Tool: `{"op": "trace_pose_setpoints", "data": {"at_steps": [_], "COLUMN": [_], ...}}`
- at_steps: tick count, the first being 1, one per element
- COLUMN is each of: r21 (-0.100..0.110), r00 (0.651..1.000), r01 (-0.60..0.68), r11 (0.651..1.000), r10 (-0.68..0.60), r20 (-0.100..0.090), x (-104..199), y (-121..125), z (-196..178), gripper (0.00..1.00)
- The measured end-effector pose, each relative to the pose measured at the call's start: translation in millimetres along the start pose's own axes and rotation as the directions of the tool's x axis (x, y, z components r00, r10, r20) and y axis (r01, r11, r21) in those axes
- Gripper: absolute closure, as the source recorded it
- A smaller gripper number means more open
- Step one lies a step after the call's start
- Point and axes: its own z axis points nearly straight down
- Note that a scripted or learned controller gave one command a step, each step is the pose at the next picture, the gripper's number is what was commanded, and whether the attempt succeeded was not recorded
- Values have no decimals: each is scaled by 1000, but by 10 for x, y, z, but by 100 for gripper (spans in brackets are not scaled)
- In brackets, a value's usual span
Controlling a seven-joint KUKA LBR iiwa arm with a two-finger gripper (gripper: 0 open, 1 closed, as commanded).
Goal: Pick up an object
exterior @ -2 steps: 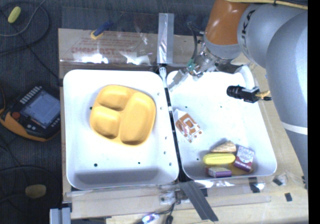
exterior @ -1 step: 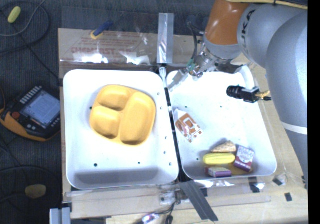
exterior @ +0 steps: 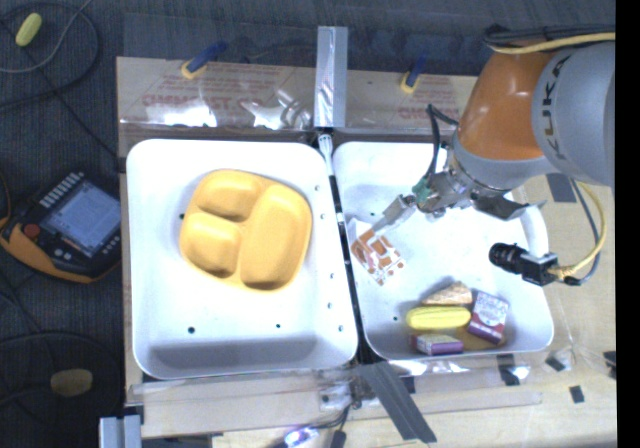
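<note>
Gripper: the gripper (exterior: 392, 214) sits in the right bin (exterior: 520, 336), a little right of the frame's centre, its slim fingers slanting down and to the left from the wrist. Whether the fingers are spread or closed I cannot tell; from this angle they blur into one pale sliver.

Nearest thing: an orange-and-white packet (exterior: 377, 253) lies just below and left of the fingertips, close to the bin's left wall. It seems to rest on the bin floor, though the tips come so near its upper corner that contact cannot be ruled out.

Arm: the grey arm (exterior: 560, 106) with its orange band fills the upper right of the frame, leaning in over the top of the right bin. A small black cylinder (exterior: 512, 257) on a cable hangs at the right side of the bin.

Other things in the right bin: a cluster at the lower edge, well apart from the gripper: a yellow block (exterior: 438, 317), a tan wedge (exterior: 450, 293) touching it from above, a red-and-white pouch (exterior: 489, 315) on its right, and a small pink box (exterior: 438, 344) underneath.

Left bin: the left bin (exterior: 170, 346) holds one big yellow moulded shape (exterior: 246, 228) in its upper half.

Progress: nothing looks lifted yet. The approach appears aimed at the packet; closing on it, gripping it and raising it clear are all left to do.
</note>
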Motion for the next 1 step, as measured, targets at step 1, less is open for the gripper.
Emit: {"op": "trace_pose_setpoints", "data": {"at_steps": [1], "r21": [-31], "r00": [988], "r01": [-152], "r11": [988], "r10": [152], "r20": [6], "x": [-135], "y": [-226], "z": [627], "gripper": [0]}}
